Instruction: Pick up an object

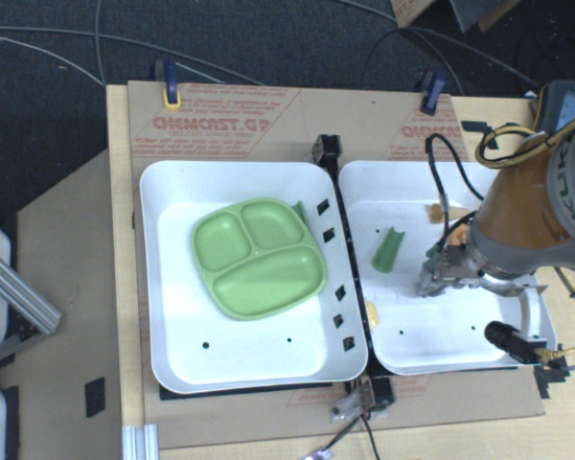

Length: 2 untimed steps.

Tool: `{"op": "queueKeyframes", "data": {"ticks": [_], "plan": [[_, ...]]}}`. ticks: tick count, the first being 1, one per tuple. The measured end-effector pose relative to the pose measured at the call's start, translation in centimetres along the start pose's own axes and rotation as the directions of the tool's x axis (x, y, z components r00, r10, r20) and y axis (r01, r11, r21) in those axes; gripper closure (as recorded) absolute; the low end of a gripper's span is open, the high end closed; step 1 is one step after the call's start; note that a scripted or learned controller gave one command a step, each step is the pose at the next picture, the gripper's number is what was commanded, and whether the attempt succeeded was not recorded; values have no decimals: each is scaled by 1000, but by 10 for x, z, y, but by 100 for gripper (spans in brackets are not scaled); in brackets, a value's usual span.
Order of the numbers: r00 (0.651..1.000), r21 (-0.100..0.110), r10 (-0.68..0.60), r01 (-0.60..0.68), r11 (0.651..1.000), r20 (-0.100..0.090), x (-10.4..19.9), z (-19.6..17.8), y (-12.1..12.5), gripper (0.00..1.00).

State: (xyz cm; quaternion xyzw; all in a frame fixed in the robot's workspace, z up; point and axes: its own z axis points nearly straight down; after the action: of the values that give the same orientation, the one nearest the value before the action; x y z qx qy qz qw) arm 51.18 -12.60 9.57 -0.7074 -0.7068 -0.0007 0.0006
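A small green block (pixel 387 249) lies tilted on the floor of the right bin (pixel 402 348), near its left-centre. My gripper (pixel 439 278) hangs low in the right bin, to the right of the green block and apart from it, under the orange-banded wrist. A small tan piece (pixel 437 213) sits further back in the same bin, partly hidden by a black cable. A green divided plate (pixel 259 257) with three compartments rests in the middle of the left bin (pixel 172 333).
A small yellow bit (pixel 371 316) sits on the rim between the two bins. Black clips line the divider (pixel 333 247) between the bins. Blue clamps (pixel 172 82) hold the cardboard base at the back.
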Motion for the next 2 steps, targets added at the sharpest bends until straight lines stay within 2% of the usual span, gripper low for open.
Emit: {"op": "queueKeyframes", "data": {"ticks": [1,2], "plan": [[1000,-5,-2,2,1000,3,1,-49,11,100],[1000,-7,-2,2,1000,3,-4,-110,5,100]]}}
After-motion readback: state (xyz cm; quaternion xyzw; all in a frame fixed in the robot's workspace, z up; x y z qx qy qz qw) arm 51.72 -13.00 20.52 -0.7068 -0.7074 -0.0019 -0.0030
